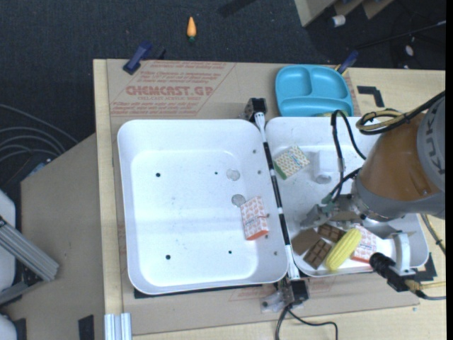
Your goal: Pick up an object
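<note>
The arm (400,165) reaches in from the right and hangs low over the right bin (311,129). Its gripper (327,214) sits just above a cluster of objects near the bin's front: a brown chocolate bar (316,246), a yellow corn cob (342,248) and a red-and-white packet (364,246). A small checked white box (291,161) lies further back in the same bin. In the left bin (184,204) a red-and-white patterned box (255,217) rests near the right wall.
A blue divided tray (313,89) lies behind the right bin on the cardboard bench top. Black cables (345,144) loop along the arm over the right bin. A black divider clip (255,108) sits between the bins at the back.
</note>
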{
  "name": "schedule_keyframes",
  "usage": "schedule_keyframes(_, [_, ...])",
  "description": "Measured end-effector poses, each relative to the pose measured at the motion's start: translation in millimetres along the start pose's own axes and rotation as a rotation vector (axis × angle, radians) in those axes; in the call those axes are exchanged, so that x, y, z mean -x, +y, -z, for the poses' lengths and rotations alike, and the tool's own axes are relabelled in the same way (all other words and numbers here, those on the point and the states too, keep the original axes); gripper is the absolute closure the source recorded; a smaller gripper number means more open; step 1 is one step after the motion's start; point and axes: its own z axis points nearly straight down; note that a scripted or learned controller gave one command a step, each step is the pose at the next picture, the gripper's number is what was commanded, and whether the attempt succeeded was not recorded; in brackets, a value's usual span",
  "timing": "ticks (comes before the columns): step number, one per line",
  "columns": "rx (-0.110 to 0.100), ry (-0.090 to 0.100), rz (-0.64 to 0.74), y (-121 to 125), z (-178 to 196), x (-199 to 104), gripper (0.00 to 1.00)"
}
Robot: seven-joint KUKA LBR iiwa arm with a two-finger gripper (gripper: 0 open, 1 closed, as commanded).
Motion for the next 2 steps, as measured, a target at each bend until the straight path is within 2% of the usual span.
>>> schedule_keyframes(1, [0.003, -0.001, 0.001, 55, -23, 3, 0.00])
schedule_keyframes(2, [0.004, -0.002, 0.000, 124, -22, 78, 0.00])
